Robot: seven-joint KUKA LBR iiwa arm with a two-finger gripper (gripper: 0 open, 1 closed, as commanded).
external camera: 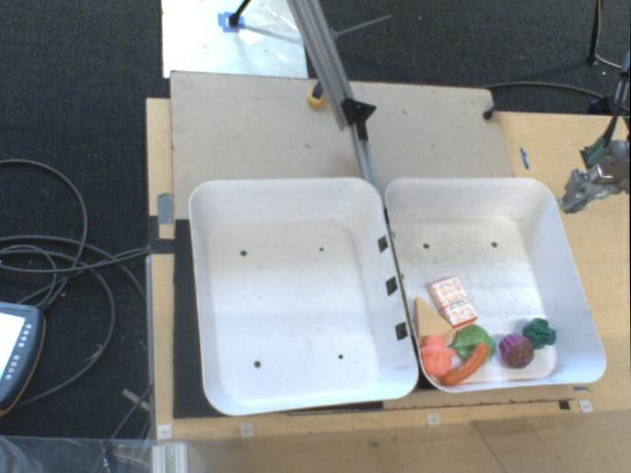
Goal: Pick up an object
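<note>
Several small toy foods lie in the near corner of the right bin (552, 225): a pink patterned block (454, 301), a tan wedge (429, 320), an orange-pink piece (435, 354), a green leafy piece (472, 340), an orange carrot-like stick (466, 366), a purple ball (516, 350) and a dark green piece (539, 332). My gripper (584, 191) sits at the right edge of the view, outside the right bin's far right rim, well away from the toys. Nothing shows between its fingers.
The left bin (212, 264) stands beside the right one on the wooden bench. A grey pole (325, 52) slants in from the top toward the seam between the bins. Black cables (59, 264) and a tablet lie on the floor at left.
</note>
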